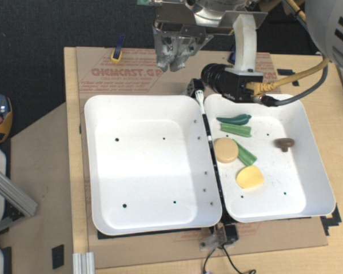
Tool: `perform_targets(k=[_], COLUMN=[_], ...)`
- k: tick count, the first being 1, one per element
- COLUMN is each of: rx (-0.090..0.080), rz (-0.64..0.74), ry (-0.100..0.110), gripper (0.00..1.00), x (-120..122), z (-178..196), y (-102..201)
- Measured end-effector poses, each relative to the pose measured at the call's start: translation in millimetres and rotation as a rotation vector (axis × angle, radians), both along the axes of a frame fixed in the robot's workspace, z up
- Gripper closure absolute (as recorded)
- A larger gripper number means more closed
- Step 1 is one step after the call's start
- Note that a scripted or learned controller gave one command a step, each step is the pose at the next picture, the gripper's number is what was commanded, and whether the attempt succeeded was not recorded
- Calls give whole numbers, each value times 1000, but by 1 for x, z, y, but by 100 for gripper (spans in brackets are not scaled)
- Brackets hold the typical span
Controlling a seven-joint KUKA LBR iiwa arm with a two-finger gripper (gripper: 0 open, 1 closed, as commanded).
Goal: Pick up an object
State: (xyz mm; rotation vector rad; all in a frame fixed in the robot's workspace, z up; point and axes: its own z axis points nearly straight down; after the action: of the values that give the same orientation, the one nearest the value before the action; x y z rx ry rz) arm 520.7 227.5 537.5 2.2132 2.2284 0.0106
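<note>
Gripper (172,55) hangs above the worktop behind the bins w/ nothing between its fingers, can't tell how far open; round tan disc (226,150) touches a green strip (246,154) in the right white bin (308,130), so a grab may snag both or slip.

Printed text, red on brown: the cardboard sheet (126,73) under the two bins carries a large line along its far edge reading roughly "CHEMCAST G P", its right end cut off behind the arm. A smaller red line runs just above it, and more red print shows at the far right of the sheet; both are too small to read.
</note>
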Motion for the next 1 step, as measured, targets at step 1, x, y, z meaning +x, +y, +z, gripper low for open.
perform_targets(k=[1], rx=[-3], rz=[-3], ry=[0], gripper=[100], x=[2], z=[8], y=[-2])
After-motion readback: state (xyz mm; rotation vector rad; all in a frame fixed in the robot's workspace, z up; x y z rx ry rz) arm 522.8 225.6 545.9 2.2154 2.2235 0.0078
